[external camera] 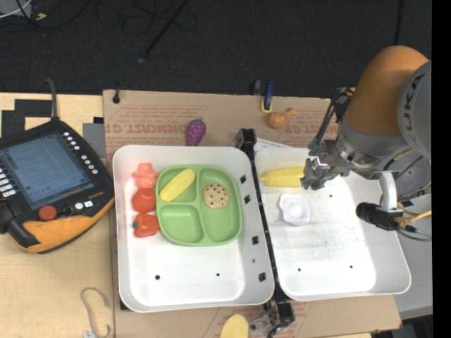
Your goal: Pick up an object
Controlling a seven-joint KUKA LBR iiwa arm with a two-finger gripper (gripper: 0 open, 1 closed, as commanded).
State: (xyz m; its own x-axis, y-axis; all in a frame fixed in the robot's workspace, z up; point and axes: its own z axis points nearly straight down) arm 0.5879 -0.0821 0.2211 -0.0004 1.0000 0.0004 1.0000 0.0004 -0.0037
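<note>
Below me I count two white bins [331, 284], one green divided plate [201, 227], one corn cob [176, 184], one cookie [215, 196], three red toys [144, 201], one banana [282, 178], one white cup [294, 210].

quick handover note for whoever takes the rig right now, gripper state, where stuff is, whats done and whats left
Gripper: low over the right bin, at the right end of the yellow corn; grip state cannot be told.
Right bin also has a small white cup, just below the corn.
Left bin: green divided plate with a second corn and a cookie; red and pink toy pieces along its left side.
Done: nothing visibly lifted.
Left: grasp and lift one object, probably the nearby corn.
</note>
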